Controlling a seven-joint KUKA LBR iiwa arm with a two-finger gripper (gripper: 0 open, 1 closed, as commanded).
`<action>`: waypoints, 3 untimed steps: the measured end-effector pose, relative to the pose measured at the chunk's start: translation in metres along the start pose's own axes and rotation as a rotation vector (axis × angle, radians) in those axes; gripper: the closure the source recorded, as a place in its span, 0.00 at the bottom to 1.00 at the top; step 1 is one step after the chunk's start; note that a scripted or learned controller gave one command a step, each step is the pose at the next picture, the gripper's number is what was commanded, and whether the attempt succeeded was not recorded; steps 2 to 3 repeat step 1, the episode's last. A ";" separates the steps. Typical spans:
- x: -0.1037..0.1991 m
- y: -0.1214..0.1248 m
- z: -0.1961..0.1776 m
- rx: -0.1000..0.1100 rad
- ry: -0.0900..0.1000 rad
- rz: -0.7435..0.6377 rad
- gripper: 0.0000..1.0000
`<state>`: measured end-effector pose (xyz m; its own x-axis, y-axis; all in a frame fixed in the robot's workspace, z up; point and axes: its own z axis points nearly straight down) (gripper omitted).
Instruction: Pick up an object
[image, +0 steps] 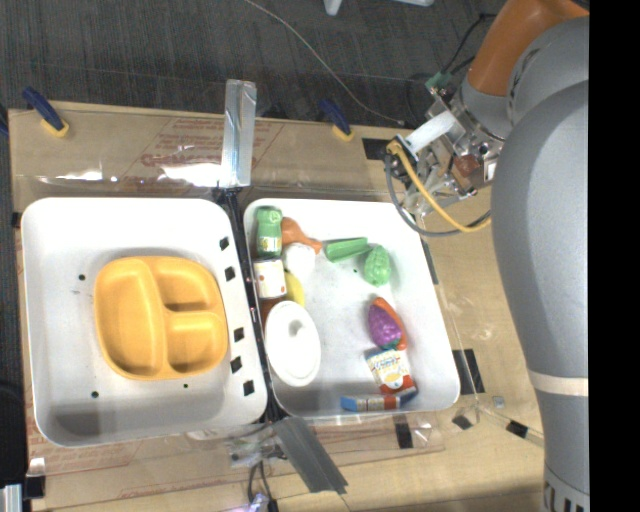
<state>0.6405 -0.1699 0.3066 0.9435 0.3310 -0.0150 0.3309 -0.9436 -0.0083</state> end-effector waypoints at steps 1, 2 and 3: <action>0.002 -0.002 -0.005 0.003 -0.008 -0.011 1.00; 0.002 -0.002 -0.005 0.003 -0.008 -0.011 1.00; 0.002 -0.002 -0.005 0.003 -0.008 -0.011 1.00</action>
